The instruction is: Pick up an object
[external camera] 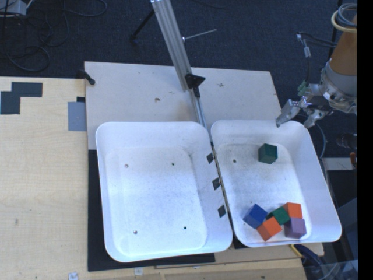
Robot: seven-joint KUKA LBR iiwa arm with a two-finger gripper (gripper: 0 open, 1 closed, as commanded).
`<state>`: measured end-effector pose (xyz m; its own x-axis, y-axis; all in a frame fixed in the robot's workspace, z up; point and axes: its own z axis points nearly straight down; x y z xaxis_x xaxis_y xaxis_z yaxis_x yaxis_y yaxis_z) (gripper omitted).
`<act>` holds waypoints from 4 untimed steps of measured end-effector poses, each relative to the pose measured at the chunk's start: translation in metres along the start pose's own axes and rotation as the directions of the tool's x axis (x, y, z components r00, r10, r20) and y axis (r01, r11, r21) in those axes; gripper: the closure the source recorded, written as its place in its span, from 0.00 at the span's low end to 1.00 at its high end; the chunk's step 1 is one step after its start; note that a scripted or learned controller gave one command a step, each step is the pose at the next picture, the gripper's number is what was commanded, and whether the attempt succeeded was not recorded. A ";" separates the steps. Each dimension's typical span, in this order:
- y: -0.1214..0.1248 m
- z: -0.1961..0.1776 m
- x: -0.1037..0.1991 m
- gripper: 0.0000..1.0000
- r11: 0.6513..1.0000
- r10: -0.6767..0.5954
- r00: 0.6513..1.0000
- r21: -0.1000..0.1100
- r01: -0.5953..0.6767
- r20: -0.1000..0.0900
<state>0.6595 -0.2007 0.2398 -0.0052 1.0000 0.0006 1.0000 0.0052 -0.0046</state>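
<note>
Over the far right corner of the right bin [315, 156], the gripper [298, 113] hung with its fingers [285, 114] spread apart and grasping nothing. Just inside that corner, a dark green cube [267, 153] sat alone on the bin floor, with bare white room on all sides. At the near right corner, a blue cube [255, 216], orange cube [268, 228], green cube [281, 215], red-orange cube [294, 209] and purple cube [295, 228] crowded together. Beside it, the left bin [151, 191] rested on the counter [41, 174].

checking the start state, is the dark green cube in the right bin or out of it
In: the dark green cube sits alone on the right bin floor.
</note>
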 end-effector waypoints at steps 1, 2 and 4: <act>0.001 0.080 -0.008 0.00 1.000 0.005 1.000 0.005 -0.005 -0.001; 0.010 0.152 0.029 0.00 1.000 0.002 1.000 -0.002 -0.002 0.000; -0.018 0.150 0.037 0.00 1.000 0.004 1.000 0.001 -0.004 -0.001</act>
<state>0.6407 -0.1633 0.0900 -0.0012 1.0000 0.0017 1.0000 0.0012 -0.0051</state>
